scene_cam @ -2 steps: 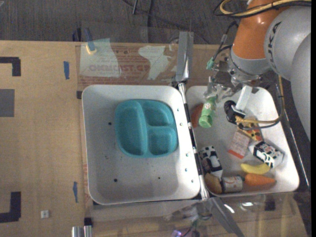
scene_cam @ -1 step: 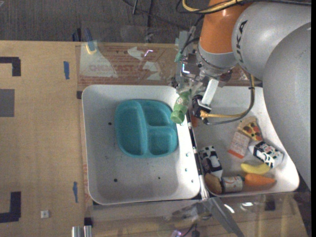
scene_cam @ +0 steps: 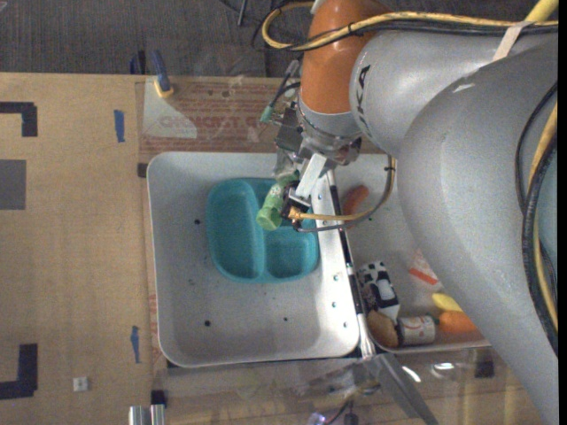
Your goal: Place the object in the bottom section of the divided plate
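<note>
A teal divided plate [scene_cam: 237,237] lies in the left white bin [scene_cam: 177,264]. It has one long section on its left and two smaller sections on its right. My gripper [scene_cam: 282,204] hangs over the plate's upper right part, shut on a light green object [scene_cam: 271,211] that sits tilted between the fingers. The green object is above the upper right section, near the ridge between sections. The arm's orange band [scene_cam: 341,38] and grey body cover the upper right of the view.
The right bin [scene_cam: 416,348] holds several items: an orange piece [scene_cam: 354,199], a black-and-white object [scene_cam: 379,283], a brown round item [scene_cam: 383,328], a small can [scene_cam: 416,328], and yellow and orange pieces [scene_cam: 454,315]. A yellow cable [scene_cam: 292,16] loops above the wrist.
</note>
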Tool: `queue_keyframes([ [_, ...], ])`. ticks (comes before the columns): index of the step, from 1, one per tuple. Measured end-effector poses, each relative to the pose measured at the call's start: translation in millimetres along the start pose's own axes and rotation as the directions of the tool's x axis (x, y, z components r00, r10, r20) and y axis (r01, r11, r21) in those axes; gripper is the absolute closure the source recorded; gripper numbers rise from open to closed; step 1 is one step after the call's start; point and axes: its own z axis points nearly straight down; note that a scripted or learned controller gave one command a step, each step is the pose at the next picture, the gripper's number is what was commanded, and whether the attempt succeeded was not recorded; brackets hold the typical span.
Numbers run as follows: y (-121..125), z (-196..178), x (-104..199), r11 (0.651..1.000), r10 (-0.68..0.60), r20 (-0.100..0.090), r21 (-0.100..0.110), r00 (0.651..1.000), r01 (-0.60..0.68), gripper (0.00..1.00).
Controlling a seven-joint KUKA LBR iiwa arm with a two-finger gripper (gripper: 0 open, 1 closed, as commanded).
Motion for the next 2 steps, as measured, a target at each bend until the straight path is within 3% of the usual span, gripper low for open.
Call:
queue_keyframes([
  [1,-70.7,-32.4,62.5,0.995,0.099,0.001,0.001,0.995,-0.099,1.0],
  [2,-70.7,-32.5,62.5,0.995,0.099,0.001,0.001,0.995,-0.099,0.0],
])
